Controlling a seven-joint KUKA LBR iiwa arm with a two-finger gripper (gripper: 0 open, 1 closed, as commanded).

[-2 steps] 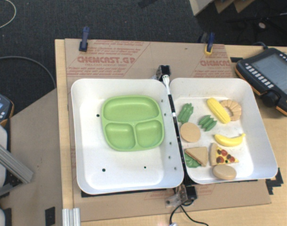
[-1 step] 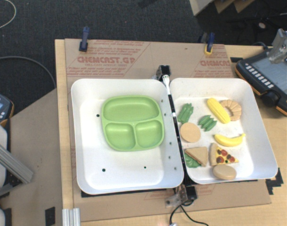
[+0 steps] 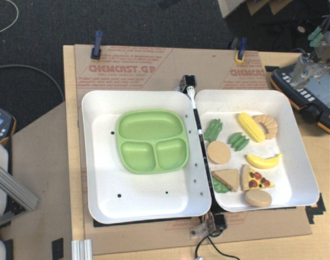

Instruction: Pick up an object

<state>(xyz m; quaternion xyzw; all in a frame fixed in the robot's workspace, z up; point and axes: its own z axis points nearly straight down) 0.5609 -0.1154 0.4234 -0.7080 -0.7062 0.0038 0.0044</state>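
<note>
Lying in the right bin [image 3: 298, 145] are nine toy foods, any of them open to a pick. Along its back edge, a yellow corn cob [image 3: 250, 127] lies slantwise, touching a tan ringed pastry [image 3: 269, 124] on its right. Near the bin's left edge sits a green leaf [image 3: 212, 129], with green pea pods [image 3: 238, 141] just beside it toward the middle and a round tan cookie [image 3: 218, 152] in front of both. A banana [image 3: 263, 160] lies at the middle, curved side forward. By the front edge are a sandwich [image 3: 224, 180] at the left, a pizza slice [image 3: 255, 179] touching it on the right, and a tan bun [image 3: 258, 198] nearest the front rim.

The left bin [image 3: 94, 161] holds a green tray [image 3: 152, 141] with three compartments, set toward its back right. Both bins rest on a brown board [image 3: 154, 69], with a blue clamp [image 3: 96, 45] and a yellow clamp [image 3: 240, 50] on its back edge. How the gripper's jaws stand, I cannot tell.
</note>
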